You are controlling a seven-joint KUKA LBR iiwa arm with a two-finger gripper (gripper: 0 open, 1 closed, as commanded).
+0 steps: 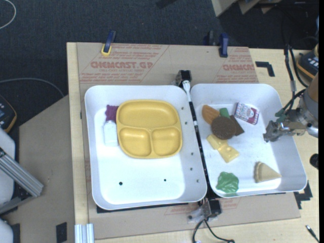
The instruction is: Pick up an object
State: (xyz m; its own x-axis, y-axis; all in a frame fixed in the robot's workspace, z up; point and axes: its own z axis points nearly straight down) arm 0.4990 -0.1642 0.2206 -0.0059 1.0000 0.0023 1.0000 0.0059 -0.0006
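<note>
two white bins: the left bin holds one yellow divided tray half-hiding a purple-capped bottle. the right bin holds seven food pieces, among them a green one and a red-white packet. the gripper hovers at its right edge, nothing held, its spread too small to tell. bare floor lies mid-right.

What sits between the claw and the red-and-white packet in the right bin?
Bare white bin floor: the camera view shows nothing lying between the claw and the packet.
</note>
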